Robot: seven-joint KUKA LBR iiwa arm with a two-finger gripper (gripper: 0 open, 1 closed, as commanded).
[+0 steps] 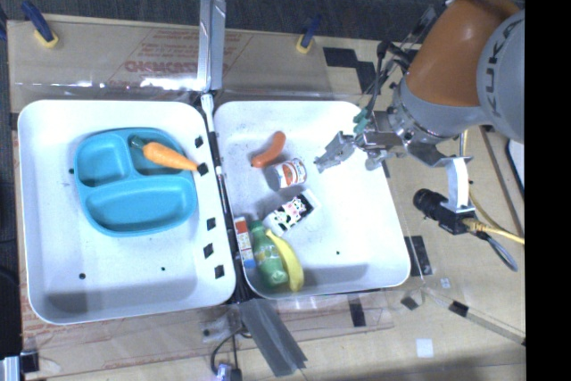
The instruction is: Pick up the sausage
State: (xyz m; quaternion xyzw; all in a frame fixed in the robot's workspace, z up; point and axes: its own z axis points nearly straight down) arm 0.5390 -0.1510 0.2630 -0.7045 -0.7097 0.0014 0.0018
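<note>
The sausage (268,150) is a small reddish-orange link lying at a slant in the upper left part of the right bin (357,254). Just below it lies a tin can (285,173) on its side. My gripper (333,154) hangs over the right bin's upper middle, to the right of the sausage and apart from it. Its fingers (326,160) point left and down, spread apart, with nothing between them.
Lower in the right bin lie a black-and-white carton (292,211), a green bottle (267,251) and a banana (287,259). The left bin (53,272) holds a blue divided plate (134,183) with a carrot (169,156) on it. A metal divider (211,40) stands between the bins.
</note>
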